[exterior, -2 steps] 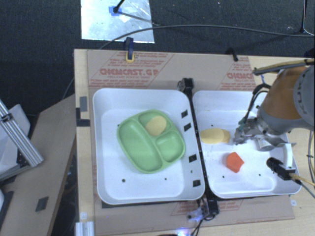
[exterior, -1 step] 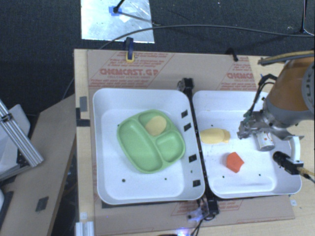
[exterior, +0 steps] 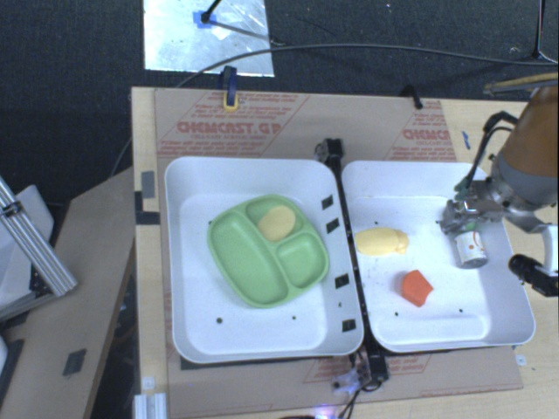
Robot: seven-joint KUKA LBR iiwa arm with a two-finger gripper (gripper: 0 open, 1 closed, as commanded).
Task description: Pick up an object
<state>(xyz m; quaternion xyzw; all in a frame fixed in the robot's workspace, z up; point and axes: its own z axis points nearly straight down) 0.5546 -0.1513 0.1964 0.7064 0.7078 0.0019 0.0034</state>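
Observation:
The right bin holds three loose objects. A pale yellow oblong piece lies near its left wall. An orange-red block sits a little nearer the front. A small white and silver can lies at the right side. My gripper hangs at the bin's right side, directly above and touching or nearly touching the can's top end. The grey arm with its orange band reaches in from the right.
In the left bin sits a green divided plate with a yellow round piece in its upper compartment. A black divider with clips runs between the bins. Cables cross the cardboard behind.

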